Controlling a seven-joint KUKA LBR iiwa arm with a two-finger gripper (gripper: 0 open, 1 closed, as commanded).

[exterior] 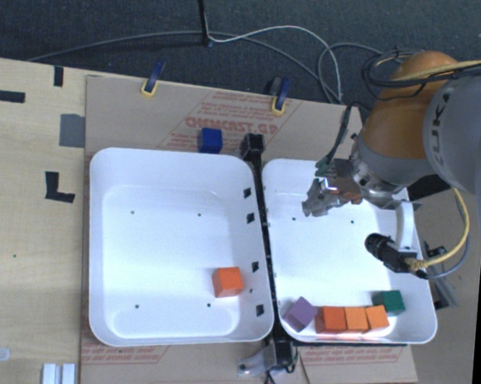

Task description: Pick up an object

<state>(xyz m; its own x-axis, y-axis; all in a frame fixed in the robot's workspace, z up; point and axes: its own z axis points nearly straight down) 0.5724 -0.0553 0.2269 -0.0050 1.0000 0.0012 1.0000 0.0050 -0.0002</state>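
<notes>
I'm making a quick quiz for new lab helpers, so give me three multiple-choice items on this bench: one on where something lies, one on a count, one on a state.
1. Where is the lone orange block?
A. left bin
B. right bin
C. on the cardboard

2. How many blocks lie along the right bin's near edge?
A. two
B. four
C. six

3. Where is the gripper?
A. over the left bin
B. over the right bin's far part
C. off the bench

Answers: 1 A, it sits in the left bin near the divider. 2 B, purple block, two orange blocks, green block. 3 B, it hangs there, away from the blocks.
</notes>
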